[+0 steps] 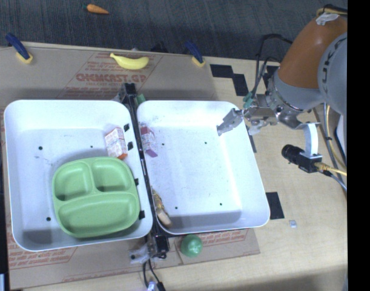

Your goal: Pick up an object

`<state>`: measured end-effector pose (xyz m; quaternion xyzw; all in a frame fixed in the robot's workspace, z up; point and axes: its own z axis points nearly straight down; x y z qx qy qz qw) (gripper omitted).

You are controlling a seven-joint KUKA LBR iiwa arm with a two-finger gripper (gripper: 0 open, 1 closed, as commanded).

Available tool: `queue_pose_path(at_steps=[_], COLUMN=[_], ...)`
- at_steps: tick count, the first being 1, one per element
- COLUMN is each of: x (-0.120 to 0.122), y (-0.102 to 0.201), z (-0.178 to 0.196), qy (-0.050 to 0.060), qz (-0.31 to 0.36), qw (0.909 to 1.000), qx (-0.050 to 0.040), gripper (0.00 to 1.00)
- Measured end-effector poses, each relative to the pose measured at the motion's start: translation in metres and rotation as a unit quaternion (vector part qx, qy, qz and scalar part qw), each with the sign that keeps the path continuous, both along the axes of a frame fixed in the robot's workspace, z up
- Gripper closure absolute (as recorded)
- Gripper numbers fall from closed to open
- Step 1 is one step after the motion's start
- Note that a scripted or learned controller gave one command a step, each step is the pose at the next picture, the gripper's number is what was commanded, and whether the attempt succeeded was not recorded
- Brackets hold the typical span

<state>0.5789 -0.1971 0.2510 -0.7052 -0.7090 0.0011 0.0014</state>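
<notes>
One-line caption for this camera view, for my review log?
Gripper over the right bin's far right corner; green tray and small carton in the left bin.

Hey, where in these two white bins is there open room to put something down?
Most of the right white bin is bare, between the small packet by the divider and its right wall. The left white bin is crowded: green divided plastic tray, small carton; only its upper-left floor is free.

Two white bins. One green tray, one small carton, one wrapped packet, one banana, one green ball, two blue clamps, and possibly one carrot.
</notes>
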Motion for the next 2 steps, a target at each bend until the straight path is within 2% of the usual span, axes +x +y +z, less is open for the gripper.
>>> queue_pose_path(at_steps=[1, 2], x=[-0.008, -0.067], y=[-0.014, -0.007], z=[-0.159, -0.136], qy=[-0.001, 0.000], qz=[0.000, 0.001], qw=[1.0000, 1.0000], qx=[-0.0003, 0.0000], gripper=[0.00, 0.00])
